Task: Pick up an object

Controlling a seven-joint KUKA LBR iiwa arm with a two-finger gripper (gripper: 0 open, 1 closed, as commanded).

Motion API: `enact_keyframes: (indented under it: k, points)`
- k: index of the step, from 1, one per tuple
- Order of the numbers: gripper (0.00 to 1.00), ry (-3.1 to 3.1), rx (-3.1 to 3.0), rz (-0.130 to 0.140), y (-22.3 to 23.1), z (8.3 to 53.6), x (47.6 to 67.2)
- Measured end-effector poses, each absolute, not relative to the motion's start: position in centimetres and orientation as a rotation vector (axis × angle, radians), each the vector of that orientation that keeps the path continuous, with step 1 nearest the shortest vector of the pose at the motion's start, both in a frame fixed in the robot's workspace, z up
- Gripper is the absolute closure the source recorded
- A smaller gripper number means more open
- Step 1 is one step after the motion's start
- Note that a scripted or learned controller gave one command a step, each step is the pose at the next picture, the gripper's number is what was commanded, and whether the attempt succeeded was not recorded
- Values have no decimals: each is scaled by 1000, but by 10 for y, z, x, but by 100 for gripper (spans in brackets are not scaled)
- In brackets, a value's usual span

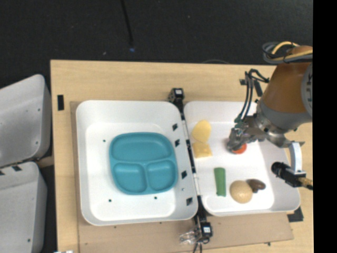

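Note:
In the right bin (263,207) lie a pale yellow object (201,137), a green block (220,181), a tan round object (241,192) with a small brown piece (256,184) beside it, and a small red-orange object (240,148). My gripper (236,140) is lowered right over the red-orange object, which peeks out from under it. The wrist hides the fingers, so whether anything is between them is hidden.
The left bin (89,141) holds a blue divided tray (142,161). A ridge with black clips (187,152) separates the two bins. The arm's grey and orange body (287,96) overhangs the right bin's far right side.

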State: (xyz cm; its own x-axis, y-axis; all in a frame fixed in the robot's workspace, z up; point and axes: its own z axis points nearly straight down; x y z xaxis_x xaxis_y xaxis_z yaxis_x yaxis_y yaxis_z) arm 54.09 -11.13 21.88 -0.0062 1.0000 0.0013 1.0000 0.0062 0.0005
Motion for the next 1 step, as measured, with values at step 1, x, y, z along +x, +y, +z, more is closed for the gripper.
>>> enact_keyframes:
  k: [1]
  points:
    - [100, -2232, -2213, -6, -54, 233, 550]
